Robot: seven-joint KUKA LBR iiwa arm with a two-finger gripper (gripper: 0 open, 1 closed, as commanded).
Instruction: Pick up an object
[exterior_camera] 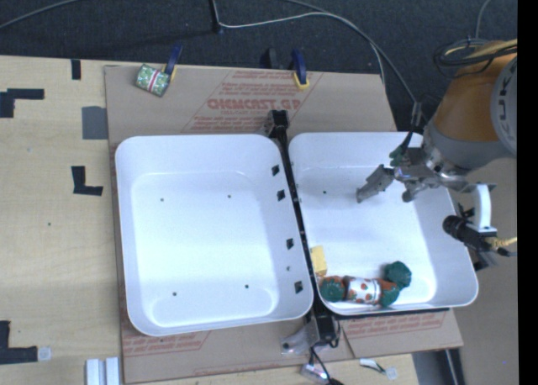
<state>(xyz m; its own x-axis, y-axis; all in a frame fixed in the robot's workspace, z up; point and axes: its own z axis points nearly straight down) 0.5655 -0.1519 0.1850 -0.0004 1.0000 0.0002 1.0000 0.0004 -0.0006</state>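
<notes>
The toys (366, 288) lay in a small heap at the near edge of the right bin (353, 152), w/ a yellow block (319, 258) just beside them. The gripper (388, 181) hung over the far part of that bin, well apart from the heap. Its fingers looked spread & held nothing. Prob. the reach step; next it needed to move toward the heap & go down.

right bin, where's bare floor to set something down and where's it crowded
Crowded along the near wall of the right white bin: a yellow block, a green ball, a red-and-white piece and a green toy cluster there. The middle, under the gripper, is bare, as is the left white bin.
</notes>
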